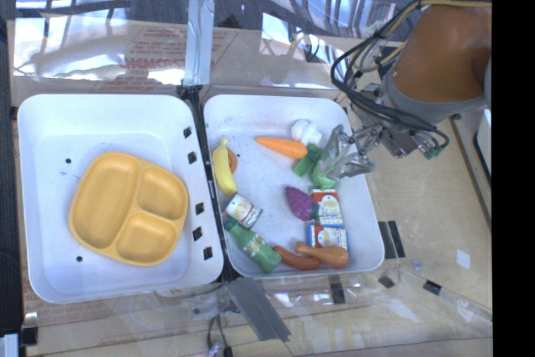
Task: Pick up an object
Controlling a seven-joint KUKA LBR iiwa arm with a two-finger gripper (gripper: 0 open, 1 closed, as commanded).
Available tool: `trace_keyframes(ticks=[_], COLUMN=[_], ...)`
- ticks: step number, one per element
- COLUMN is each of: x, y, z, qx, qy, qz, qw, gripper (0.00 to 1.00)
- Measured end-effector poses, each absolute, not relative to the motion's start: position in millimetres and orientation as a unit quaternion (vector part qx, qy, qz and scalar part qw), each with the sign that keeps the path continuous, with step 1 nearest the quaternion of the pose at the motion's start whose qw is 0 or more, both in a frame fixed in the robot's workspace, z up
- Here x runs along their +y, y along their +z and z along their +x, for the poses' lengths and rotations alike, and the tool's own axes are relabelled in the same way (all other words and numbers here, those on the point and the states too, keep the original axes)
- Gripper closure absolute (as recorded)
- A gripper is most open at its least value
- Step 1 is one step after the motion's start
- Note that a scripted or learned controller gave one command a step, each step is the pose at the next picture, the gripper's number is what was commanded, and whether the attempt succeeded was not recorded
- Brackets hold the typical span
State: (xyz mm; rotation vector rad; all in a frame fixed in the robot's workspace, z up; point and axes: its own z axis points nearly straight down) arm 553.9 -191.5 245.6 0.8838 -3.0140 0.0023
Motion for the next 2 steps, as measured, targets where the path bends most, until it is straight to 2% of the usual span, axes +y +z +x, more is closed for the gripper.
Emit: trace_keyframes(ticks=[1, 2], x=[-180.8, -180.9], y=[165.6, 167.9], z=[527.4, 528.6], qx=[-0.956, -0.956], qy=[-0.0020, -0.0004], qz=[0.293, 0.294], qw=[0.001, -0.001], gripper=[1.00, 0.00])
